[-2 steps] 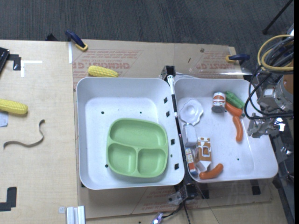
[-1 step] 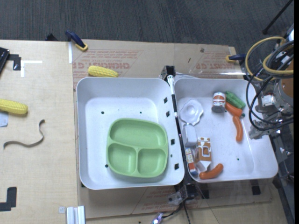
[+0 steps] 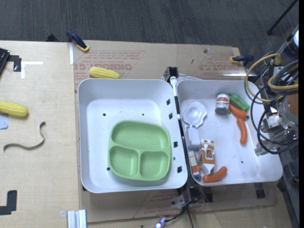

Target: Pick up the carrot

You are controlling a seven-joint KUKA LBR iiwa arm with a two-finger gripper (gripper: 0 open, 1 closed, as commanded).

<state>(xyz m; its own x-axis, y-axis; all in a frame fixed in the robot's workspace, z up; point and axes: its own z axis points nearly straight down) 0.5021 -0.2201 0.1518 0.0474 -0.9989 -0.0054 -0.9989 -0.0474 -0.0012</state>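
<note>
The arm's wrist end, a grey block wrapped in black and yellow cables [image 3: 273, 103], hangs over the right rim of the right shallow white plastic bin [image 3: 247, 172], at about three o'clock of that bin. The claw [image 3: 266, 144] is lost among the cables there, so I cannot tell whether it is apart or together, and nothing shows in its grasp. At nine o'clock from it, near but apart, lies the long orange toy carrot with a green leafy top [image 3: 240, 123] on the bin floor, its leaves pointing to eleven o'clock. Just beside those leaves, at nine o'clock, stands a small grey can with a red label [image 3: 222, 103]. Further towards nine o'clock sits a crumpled white plastic piece [image 3: 194, 113]; at seven o'clock of the carrot lie an orange-and-white carton [image 3: 206, 153] and a short red-orange sausage [image 3: 214, 175]. The left white bin [image 3: 95, 175] holds a pale green divided plate [image 3: 140, 150]. A yellow corn cob [image 3: 104, 72] lies at twelve o'clock of that bin, another [image 3: 13, 109] at nine o'clock.
</note>
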